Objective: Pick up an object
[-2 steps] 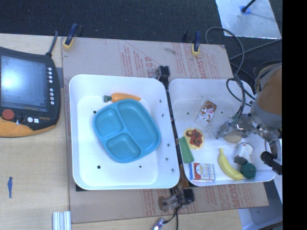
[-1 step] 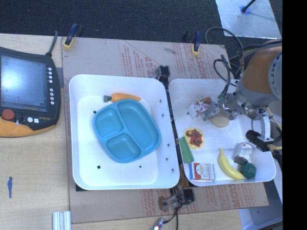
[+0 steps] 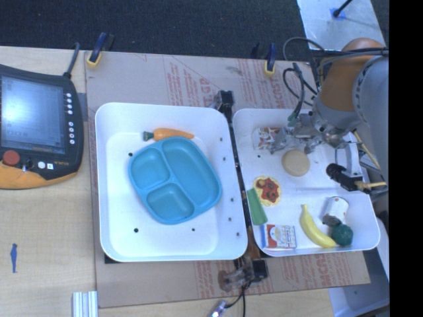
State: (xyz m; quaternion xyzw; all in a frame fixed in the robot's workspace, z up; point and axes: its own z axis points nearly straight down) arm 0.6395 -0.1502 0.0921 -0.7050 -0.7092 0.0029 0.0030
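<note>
Two white bins side by side on the bench: left bin (image 3: 119, 243) bearing a blue divided plate (image 3: 174, 179), long axis slanting upper-left to lower-right, with a toy carrot (image 3: 169, 135) lying level just above it, green end leftward; right bin (image 3: 370, 233) crowded with small items. Grey arm (image 3: 360, 91) reaching in from the right, orange band uppermost. Beside the gripper (image 3: 297, 137), a round tan piece (image 3: 296, 163) just below and a printed packet (image 3: 268, 137) to its left (whether touching, cannot tell). Banana (image 3: 313, 228) pointing upper-left to lower-right, green ball (image 3: 342, 234) at its lower end; green bar (image 3: 257, 206); pizza slice (image 3: 268, 189); small carton (image 3: 280, 236). Claw opening: cannot tell; nothing seen between its fingers. Teach pendant (image 3: 36, 127) well apart, far left.
</note>
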